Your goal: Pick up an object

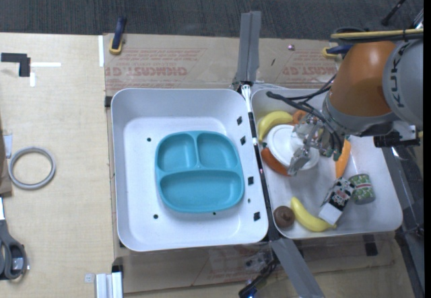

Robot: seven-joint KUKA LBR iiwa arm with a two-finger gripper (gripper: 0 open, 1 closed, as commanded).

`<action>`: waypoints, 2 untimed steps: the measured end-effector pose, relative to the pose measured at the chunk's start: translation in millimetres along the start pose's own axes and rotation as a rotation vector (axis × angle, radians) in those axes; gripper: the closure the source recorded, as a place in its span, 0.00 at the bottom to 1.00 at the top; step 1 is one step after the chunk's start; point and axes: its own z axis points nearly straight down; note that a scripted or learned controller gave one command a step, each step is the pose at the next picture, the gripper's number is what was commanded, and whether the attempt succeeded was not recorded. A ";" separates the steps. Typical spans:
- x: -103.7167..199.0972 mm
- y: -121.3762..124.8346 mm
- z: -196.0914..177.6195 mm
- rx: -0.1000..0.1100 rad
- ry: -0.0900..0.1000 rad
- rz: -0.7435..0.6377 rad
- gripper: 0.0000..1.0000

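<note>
Pincer (304,154): low in the right bin (384,219), over a white cup (284,142); whether its grip was wide or narrow could not be told, nor whether it held anything. Advice, as a judgement: centre on one item, close only once it sits squarely between, then lift straight up. Count, taking the cup as landmark: two bananas, one (271,122) touching it behind, one (308,216) well in front; one carrot (343,159) beside; one small carton (337,200) and one can (361,190) in front; one blue divided plate (200,172) in the left bin (128,155).
</note>
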 end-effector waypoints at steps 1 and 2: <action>-8.8 8.9 0.8 0.003 0.008 -0.011 0.00; 11.9 -1.1 -0.4 -0.001 -0.002 0.042 0.00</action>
